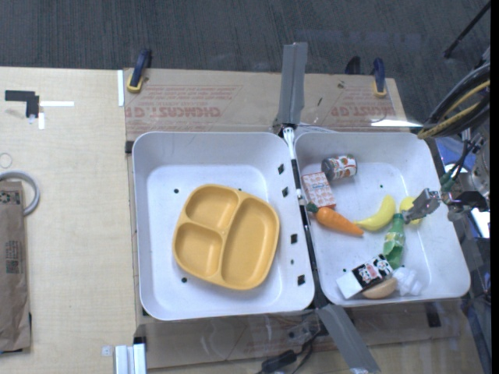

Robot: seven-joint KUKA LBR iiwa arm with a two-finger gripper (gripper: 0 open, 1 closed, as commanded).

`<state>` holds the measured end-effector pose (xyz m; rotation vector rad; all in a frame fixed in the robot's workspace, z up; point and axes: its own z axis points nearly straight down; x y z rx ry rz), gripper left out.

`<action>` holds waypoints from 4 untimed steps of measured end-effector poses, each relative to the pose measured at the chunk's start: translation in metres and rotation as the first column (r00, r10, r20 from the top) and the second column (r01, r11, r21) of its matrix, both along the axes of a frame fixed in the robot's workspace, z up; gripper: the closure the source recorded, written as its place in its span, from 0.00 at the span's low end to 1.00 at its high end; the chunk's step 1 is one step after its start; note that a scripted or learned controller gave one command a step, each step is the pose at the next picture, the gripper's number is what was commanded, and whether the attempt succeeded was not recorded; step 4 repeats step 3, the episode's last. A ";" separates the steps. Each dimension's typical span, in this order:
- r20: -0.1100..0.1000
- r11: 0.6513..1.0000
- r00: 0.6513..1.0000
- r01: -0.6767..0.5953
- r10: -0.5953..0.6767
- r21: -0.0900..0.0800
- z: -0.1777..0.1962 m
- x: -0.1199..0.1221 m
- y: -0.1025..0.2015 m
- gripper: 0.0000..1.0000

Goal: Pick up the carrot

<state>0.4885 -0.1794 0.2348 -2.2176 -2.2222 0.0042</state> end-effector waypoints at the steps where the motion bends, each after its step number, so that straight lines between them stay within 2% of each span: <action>1: 0.001 0.940 0.940 -0.341 0.341 0.001 -0.067 0.004 0.030 0.00; 2: 0.003 0.937 0.937 -0.349 0.349 -0.001 -0.025 0.021 0.059 0.00; 3: 0.003 0.815 0.815 -0.580 0.580 -0.001 -0.044 0.052 0.108 0.00; 4: 0.003 0.815 0.815 -0.580 0.580 -0.001 -0.044 0.052 0.108 0.00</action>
